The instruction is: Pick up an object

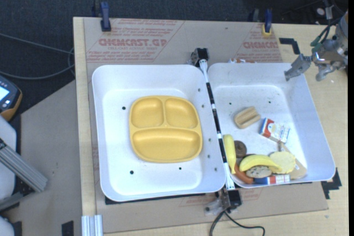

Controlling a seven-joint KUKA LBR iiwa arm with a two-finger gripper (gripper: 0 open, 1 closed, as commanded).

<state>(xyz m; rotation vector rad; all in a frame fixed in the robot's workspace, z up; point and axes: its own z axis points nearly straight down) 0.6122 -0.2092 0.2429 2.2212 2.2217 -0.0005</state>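
Gripper (pixel 310 66) sits at the far right of the camera view, near the upper edge, hanging from the wrist, which enters from the right side. Two grey fingers splay apart, one (pixel 293 68) angled out to the left, the other pointing down to the right, with nothing between them. Cables run up from the wrist; the arm beyond is out of frame.

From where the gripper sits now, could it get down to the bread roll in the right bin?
Probably yes. The bread roll lies alone on open bin floor, apart from the clutter at the near edge, and the gripper hovers at the right bin's far corner.
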